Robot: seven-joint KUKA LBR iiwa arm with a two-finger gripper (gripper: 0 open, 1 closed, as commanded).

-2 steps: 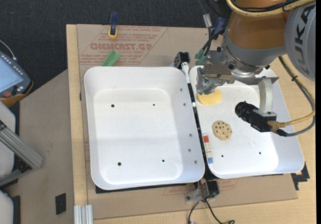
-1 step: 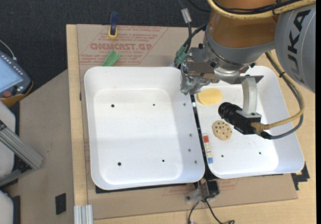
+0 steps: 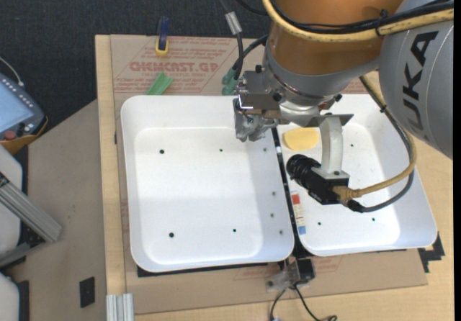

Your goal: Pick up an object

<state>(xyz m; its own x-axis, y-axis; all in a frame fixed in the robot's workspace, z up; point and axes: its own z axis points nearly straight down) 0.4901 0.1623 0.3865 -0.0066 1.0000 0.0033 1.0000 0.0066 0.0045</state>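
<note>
My gripper hangs over the far right corner of the left bin, close to the divider between the two bins. A pale yellow flat object lies in the right bin, just right of the gripper and partly under the wrist. A thin white pen-like object with red and blue marks lies along the right bin's left wall. The large orange band of the arm hides the far part of the right bin.
A black unit with a tan cable hangs from the wrist over the right bin. Green clips and a blue and yellow clamp sit on the cardboard sheet behind the bins.
</note>
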